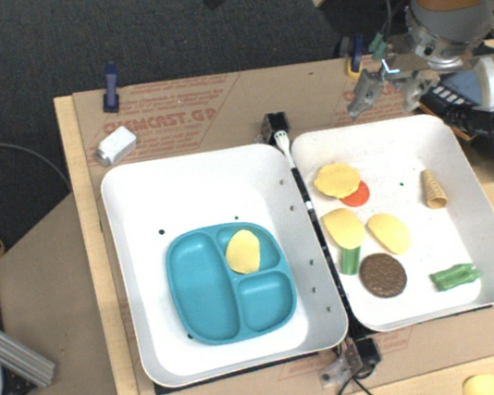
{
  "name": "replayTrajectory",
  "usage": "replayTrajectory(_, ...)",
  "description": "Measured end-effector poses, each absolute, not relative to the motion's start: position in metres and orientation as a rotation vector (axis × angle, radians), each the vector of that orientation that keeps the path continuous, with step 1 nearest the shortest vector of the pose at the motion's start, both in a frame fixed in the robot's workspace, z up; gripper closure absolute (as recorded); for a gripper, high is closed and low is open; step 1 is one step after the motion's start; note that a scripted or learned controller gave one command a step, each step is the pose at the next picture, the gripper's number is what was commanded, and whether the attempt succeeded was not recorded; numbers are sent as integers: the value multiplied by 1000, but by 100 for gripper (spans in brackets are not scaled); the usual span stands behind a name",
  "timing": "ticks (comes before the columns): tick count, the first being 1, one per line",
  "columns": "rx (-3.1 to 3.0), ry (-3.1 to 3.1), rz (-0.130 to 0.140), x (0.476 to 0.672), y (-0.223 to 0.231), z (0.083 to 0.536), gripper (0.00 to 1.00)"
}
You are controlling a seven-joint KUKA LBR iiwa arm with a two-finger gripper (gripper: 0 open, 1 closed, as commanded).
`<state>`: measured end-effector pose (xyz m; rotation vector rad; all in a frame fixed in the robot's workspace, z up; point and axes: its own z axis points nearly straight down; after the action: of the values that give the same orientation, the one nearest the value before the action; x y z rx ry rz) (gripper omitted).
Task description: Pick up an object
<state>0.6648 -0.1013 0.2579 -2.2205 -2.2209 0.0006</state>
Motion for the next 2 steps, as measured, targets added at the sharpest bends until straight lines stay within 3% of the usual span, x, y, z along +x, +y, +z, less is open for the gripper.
replayTrajectory(1, -2222, -2224, -3, 666, -101, 269, 100)
replayTrajectory(2, -2222, -2203, 19, 627, -188, 99, 100)
